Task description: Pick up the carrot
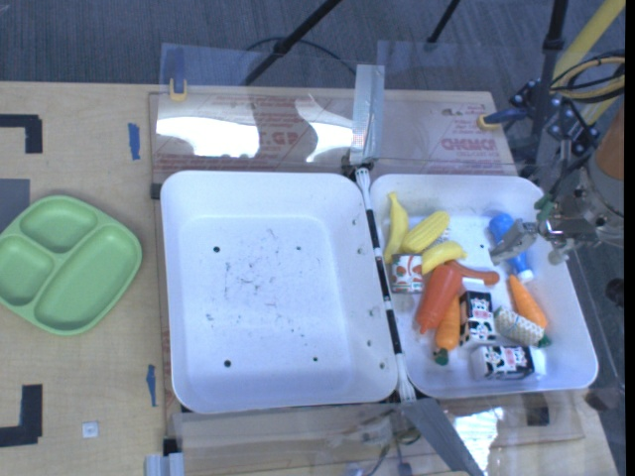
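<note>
Carrot (448, 327) in right bin (580, 365), wedged between orange-red toy (437, 294) and milk carton (479, 317). Probably light, stiff, slick plastic; best gripped across mid-body. Gripper (549, 232) over far-right rim; apart or together, impossible to tell.

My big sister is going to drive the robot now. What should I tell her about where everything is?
Gripper: over the right bin's far right side, above the toys; whether its fingers are open or shut cannot be made out, and nothing is seen held.
Carrots: two lie in the right bin. One is near the right side, just below the gripper; another is in the middle of the pile, beside a larger orange-red vegetable.
Nearby: banana, corn, two small cow-print cartons.
Done: no carrot lifted yet.
Left: lower onto a carrot, grip it, lift it.
</note>
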Tool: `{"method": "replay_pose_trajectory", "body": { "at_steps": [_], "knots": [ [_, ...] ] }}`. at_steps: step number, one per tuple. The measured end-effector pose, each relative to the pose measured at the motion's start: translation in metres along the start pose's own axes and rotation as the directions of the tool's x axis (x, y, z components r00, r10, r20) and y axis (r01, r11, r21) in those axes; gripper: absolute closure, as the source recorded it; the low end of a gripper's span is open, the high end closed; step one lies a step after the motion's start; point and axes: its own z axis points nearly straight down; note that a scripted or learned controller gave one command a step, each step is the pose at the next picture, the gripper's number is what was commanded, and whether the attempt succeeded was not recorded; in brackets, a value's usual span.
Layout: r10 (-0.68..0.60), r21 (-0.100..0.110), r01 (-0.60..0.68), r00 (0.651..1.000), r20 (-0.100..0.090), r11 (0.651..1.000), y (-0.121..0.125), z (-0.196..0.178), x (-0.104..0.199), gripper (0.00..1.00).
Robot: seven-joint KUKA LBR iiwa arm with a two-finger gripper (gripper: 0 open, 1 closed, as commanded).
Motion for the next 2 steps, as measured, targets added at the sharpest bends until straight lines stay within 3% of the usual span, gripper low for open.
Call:
{"method": "replay_pose_trajectory", "body": {
  "at_steps": [1, 2],
  "knots": [
    [-0.098, -0.003, 0.098, 0.995, 0.001, 0.995, -0.033, 0.115, -0.005, 0.00],
    [-0.151, -0.005, 0.151, 0.989, 0.003, 0.989, 0.004, 0.109, 0.061, 0.00]
  ]
}}
